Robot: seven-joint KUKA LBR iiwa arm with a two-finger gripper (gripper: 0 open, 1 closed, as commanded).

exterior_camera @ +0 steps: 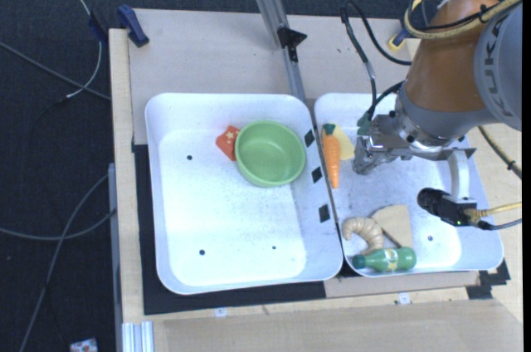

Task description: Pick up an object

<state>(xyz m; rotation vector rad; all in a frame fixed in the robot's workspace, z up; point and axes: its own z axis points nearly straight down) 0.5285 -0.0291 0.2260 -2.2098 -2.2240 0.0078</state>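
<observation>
Nearest the camera, at the lower right of the frame, a green bottle (384, 261) lay on its side against the near wall of the right bin (485, 252), touching or almost touching that rim. Just above it a tan, curled piece (365, 231) and a flat beige wedge (395, 219) lay close together, so this corner was crowded and a grasp there would likely have had to come straight down rather than from the side.

Further up, along the left wall of the same bin, a carrot (332, 159) lay lengthwise beside the divider, with something yellow (346, 149) just to its right. That wall left little room on the carrot's left side.

Right of the carrot, the gripper (366, 160) hung low over the bin floor, near the carrot but apart from it. Nothing showed between its fingers; whether they were spread or closed could not be told from this angle. My judgement was that no object had yet been lifted, and that the carrot or the yellow piece was the nearest candidate. The open floor lay in the middle and right of this bin, partly under the arm (448, 68) and a black fitting (441, 205).

In the left bin (166, 201), a green bowl (270, 153) sat upright near the upper right, a red piece (226, 141) touching its left rim. Most of that bin's floor stood open.
</observation>
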